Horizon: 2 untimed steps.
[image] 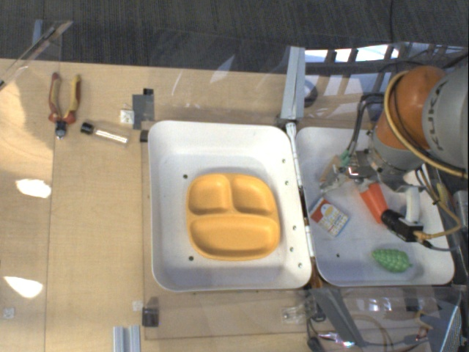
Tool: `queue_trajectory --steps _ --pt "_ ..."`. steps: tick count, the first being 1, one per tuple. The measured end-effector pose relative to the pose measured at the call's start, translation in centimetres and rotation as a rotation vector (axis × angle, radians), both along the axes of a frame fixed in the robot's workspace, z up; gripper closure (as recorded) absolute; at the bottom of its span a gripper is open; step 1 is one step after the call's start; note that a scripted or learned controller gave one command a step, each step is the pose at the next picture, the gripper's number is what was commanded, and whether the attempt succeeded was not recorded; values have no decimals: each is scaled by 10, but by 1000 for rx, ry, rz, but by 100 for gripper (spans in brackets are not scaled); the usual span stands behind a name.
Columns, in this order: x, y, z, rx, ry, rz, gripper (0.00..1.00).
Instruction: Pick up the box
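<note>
A: So, where does the box (329, 217) sit?
B: In the white bin (352, 266) that the jaws hang over; it is a small flat carton printed red, blue and yellow, lying on the bin floor just below the jaws in the view and a touch to their left; it is apart from them, not between them.
A: And the jaws, wide or narrow?
B: I cannot tell; the metal parts under the grey arm (440, 116) run together from this angle.
A: Anything else close by?
B: An orange-red stick (374, 201) lies tilted just below and right of the jaws, near the box but not touching it; a green lumpy thing (390, 259) lies farther below them, by the bin's near wall.
A: The other bin (165, 196)?
B: Well off to the left of the jaws; it holds a yellow three-part tray (233, 215) about in its middle.
A: And the worktop (80, 233)?
B: Far left of the jaws, red-handled pliers (63, 100) and a small clear tube (106, 133) lie on it.
</note>
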<state>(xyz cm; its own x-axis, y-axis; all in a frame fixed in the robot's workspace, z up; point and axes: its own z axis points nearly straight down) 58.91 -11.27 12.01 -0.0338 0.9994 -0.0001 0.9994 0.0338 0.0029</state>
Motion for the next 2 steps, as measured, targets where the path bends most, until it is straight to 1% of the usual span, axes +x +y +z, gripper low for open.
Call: queue_trajectory --steps 1,2 --pt "-19 12 -13 -3 -12 56 0" --pt "-77 8 -23 -4 -33 80 0"
